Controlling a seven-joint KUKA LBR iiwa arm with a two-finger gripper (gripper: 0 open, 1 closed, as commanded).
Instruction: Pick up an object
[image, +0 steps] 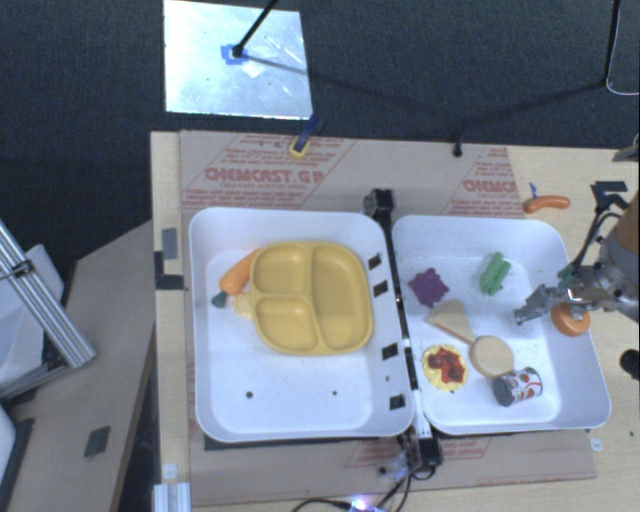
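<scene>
My gripper (537, 304) reaches in from the right and hangs over the right bin (520, 232), near its right side. A small orange round object (573, 320) lies just right of and below the gripper, partly hidden by it. Left of the gripper lie a green toy vegetable (494, 273), a purple grape bunch (429, 286), a pale cheese wedge (453, 321), a round tan biscuit (491, 355), a yellow disc with red topping (446, 367) and a small can (516, 386) on its side. I see nothing held in the gripper.
The left bin (222, 395) holds a yellow divided plate (309, 298) with a toy carrot (235, 274) at its left edge. An orange item (546, 203) lies on the bench behind the right bin. A metal sheet (237, 58) lies at the back.
</scene>
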